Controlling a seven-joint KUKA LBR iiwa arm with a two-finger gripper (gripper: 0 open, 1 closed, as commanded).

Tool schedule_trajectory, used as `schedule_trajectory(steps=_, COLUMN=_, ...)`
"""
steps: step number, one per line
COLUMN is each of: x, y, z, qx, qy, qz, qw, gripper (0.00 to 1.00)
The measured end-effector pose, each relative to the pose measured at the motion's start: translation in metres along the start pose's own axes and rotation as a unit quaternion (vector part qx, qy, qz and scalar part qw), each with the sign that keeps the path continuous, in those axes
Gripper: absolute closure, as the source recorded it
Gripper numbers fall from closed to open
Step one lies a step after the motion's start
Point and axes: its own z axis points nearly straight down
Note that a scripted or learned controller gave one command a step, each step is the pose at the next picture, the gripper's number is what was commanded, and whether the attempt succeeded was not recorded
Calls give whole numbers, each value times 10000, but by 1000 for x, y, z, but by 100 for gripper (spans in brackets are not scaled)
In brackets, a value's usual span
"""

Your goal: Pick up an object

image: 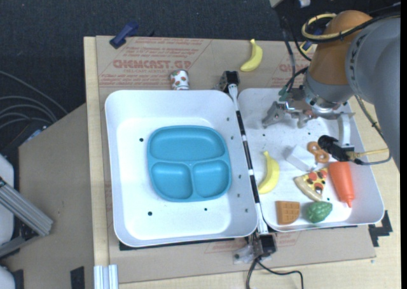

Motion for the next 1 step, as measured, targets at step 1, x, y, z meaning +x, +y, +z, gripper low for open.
schedule_trajectory(steps=1, x=-21, y=24, z=12, qx=-31, qy=-7, qz=-1, qw=10000, gripper=0)
